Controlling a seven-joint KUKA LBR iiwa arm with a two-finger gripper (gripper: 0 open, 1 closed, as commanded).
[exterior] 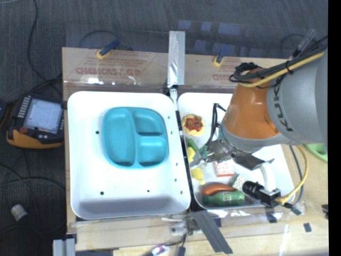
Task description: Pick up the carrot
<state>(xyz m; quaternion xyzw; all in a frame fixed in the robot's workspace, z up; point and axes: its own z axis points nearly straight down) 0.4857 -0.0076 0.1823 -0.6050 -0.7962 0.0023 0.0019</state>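
The carrot, an orange-red tapered piece, lies near the front wall of the right bin, just above a green bottle. My gripper hangs low over the left part of that bin, close to a yellow and green item by the bin's left wall. It is behind and slightly left of the carrot and clear of it. The grey and orange wrist covers the middle of the bin.
A teal divided plate lies in the left bin. The right bin also holds a small round pizza toy at the back left, a red and white packet and a small yellow piece.
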